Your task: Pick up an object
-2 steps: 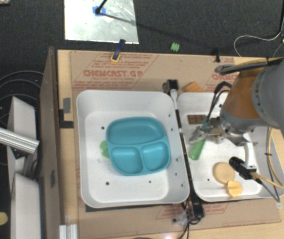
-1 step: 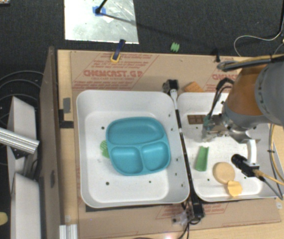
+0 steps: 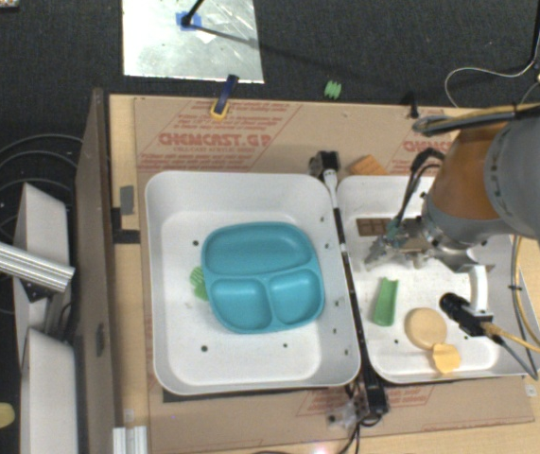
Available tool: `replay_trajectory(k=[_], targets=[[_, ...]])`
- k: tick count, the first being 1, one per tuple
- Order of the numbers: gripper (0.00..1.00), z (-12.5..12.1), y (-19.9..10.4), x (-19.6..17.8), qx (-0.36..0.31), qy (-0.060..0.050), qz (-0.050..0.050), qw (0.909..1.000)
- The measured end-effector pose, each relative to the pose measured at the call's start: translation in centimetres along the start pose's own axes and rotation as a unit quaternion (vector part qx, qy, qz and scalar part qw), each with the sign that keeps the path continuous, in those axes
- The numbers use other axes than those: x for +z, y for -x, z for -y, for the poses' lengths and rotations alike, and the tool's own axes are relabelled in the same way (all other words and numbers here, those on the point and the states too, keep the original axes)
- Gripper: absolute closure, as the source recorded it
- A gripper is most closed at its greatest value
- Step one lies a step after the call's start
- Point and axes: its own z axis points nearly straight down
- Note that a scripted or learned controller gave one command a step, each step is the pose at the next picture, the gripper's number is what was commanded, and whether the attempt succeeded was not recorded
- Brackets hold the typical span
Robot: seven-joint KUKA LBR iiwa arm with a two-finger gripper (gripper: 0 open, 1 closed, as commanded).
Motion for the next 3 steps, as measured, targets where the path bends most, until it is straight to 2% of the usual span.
replay_trajectory(k=[1,2,3], targets=[[0.0,-5.6,1.9,1.0,-0.001,0.002,0.001,1.0],[0.0,0.6,-0.7,1.1,0.001,-0.004,-0.001,1.0],[0.0,-9.3,3.4,0.9,-0.002,0.001,0.001,1.0]])
